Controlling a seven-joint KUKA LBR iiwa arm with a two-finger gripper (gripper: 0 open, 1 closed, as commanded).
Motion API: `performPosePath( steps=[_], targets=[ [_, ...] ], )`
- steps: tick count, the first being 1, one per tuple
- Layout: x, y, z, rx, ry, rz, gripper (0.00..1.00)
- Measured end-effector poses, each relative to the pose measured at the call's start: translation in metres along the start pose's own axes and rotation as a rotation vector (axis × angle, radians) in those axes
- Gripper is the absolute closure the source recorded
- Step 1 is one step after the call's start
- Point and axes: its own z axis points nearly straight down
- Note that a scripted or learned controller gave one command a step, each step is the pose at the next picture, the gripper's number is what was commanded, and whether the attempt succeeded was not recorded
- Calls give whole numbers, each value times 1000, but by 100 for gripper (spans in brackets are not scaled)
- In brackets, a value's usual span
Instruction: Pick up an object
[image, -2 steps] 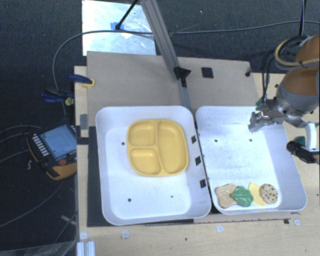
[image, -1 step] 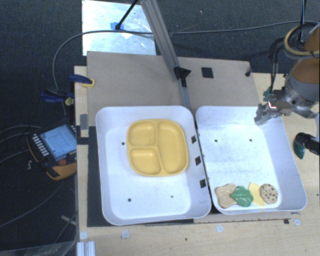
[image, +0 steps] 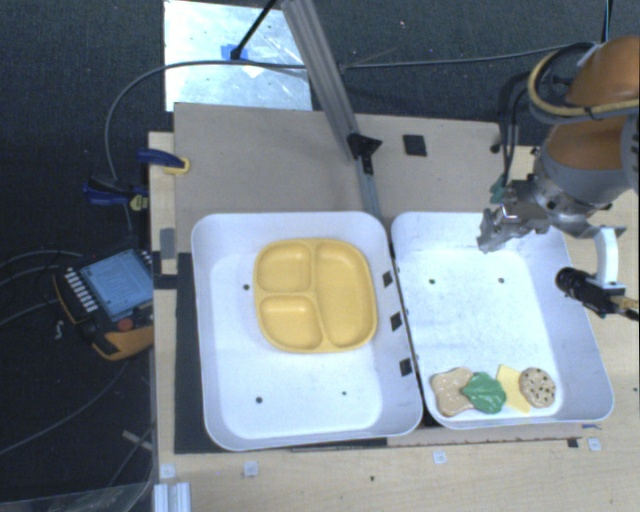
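Note:
In the right bin (image: 470, 310), along its near edge, lie a tan toast-shaped piece (image: 450, 390), a green leafy piece (image: 485, 392), a yellow wedge (image: 513, 386) and a round chocolate-chip cookie (image: 537, 386), packed close together. My gripper (image: 493, 237) hangs over the far edge of the right bin, well away from these pieces, with nothing visible between its fingers. The grey and orange arm comes in from the upper right.
A yellow divided plate (image: 315, 295) with three compartments sits in the left bin (image: 230, 390). A slanted metal pole (image: 335, 95) rises behind the bins. Cables and a blue device (image: 112, 285) lie off the bench at left.

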Motion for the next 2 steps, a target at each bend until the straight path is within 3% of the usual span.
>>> performPosePath(
  steps=[2],
  targets=[
    [117,-12,27,2,1,0,100]
  ],
)
